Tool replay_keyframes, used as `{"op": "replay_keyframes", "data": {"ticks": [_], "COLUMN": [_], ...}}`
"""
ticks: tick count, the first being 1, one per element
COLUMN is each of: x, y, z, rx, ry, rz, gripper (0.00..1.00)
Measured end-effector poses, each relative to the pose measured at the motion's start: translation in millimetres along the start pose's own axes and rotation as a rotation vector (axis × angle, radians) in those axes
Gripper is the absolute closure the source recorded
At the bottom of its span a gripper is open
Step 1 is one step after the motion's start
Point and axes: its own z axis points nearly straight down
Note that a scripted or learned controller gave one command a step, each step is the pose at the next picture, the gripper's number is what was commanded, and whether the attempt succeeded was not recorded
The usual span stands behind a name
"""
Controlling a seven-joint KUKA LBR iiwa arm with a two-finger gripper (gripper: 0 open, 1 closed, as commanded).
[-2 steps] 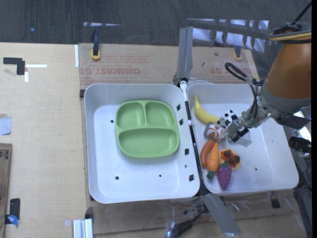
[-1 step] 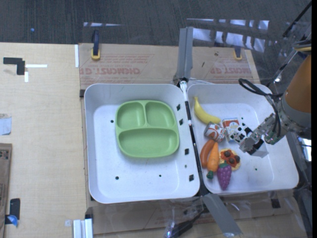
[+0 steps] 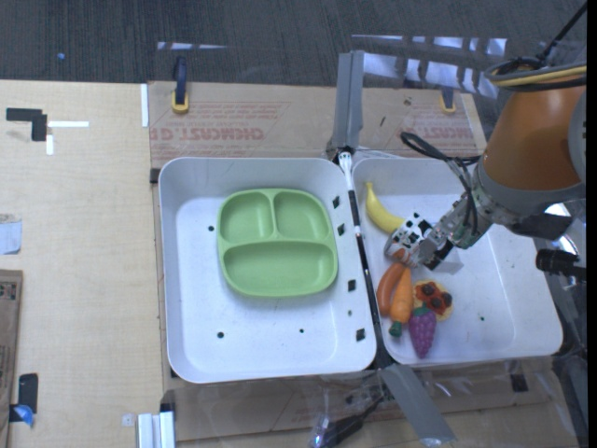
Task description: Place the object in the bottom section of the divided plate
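Plainly, no object is chosen yet. Candidates lie clustered in the right-hand white bin (image 3: pixel 522 325), toward its left wall: a yellow plastic banana (image 3: pixel 378 209) nearest the far edge, an orange plastic carrot (image 3: pixel 395 290) toward the near edge, a purple plastic grape bunch (image 3: pixel 422 331) at the near-left corner, and a small red-and-yellow toy piece (image 3: pixel 434 299) just beside the carrot.

The two-finger gripper (image 3: pixel 415 243) sits low among them, between banana and carrot. Whether it is open or shut, and whether it has hold of anything, I cannot tell; its tip is a muddle of black and white against the bin floor.

The light green divided plastic plate (image 3: pixel 277 242) rests in the left-hand white bin (image 3: pixel 187 278), toward its far edge. Its wide bottom section (image 3: pixel 280 267) faces the near edge and has nothing in it.

Risks, as I judge them:
- Items crowd together, so a grasp could catch two, or nudge the carrot aside and close on nothing.
- Smooth, rounded toy fruit may slip out in transit over the two inner bin walls.
- The two smaller far sections adjoin the target; a release slightly too far lands the object in the wrong compartment.
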Motion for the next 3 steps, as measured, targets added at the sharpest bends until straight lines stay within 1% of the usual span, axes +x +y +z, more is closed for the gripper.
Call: {"op": "replay_keyframes", "data": {"ticks": [1,2,3], "x": [29.6,76.6,105.3], "y": [-22.7,44.3,90.2], "z": [-7.0,-25.3,-9.6], "rx": [0.0,-0.002,0.0], "ry": [0.001,-0.001,-0.001], "rz": [-0.182,-0.262,-0.342], "gripper": [1.0,1.0,1.0]}}
